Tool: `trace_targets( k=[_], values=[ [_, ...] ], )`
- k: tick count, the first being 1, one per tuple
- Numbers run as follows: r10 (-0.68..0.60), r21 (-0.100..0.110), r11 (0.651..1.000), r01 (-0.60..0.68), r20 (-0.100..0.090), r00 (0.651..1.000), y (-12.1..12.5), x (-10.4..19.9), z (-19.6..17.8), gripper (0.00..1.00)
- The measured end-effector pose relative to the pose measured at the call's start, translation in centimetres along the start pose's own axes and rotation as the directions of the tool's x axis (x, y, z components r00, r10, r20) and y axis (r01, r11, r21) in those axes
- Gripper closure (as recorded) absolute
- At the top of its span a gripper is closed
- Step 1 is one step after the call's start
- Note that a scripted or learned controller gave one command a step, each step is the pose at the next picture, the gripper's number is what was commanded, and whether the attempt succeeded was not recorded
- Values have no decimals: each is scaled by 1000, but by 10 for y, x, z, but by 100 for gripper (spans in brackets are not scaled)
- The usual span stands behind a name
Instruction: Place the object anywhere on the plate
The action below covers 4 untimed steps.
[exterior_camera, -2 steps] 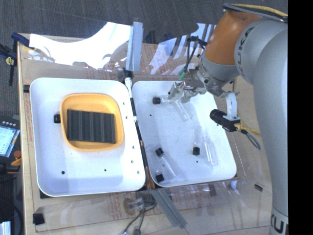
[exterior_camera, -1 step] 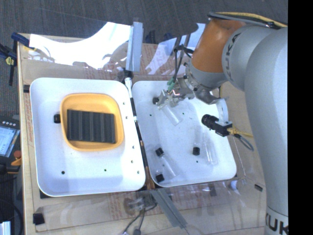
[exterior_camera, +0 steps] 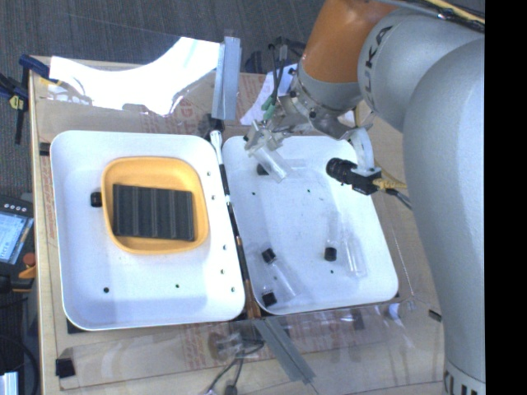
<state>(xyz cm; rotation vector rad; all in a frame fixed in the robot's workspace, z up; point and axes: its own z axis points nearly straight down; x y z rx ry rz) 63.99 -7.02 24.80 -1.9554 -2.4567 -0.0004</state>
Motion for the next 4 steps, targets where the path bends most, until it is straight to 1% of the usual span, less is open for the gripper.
trace_targets(
  k=[1, 2, 3, 4],
  values=[
    [-226, 4, 974, 226, -1, 974, -2, 7, 57, 100],
    [-483, -2, 876, 483, 4, 876, 18, 28, 55, 100],
    [-665, 2, 747, 665, -1, 747, -17, 92, 56, 100],
    [-664, 2, 748, 664, 0, 748, -17, 92, 56, 0]
  ],
)
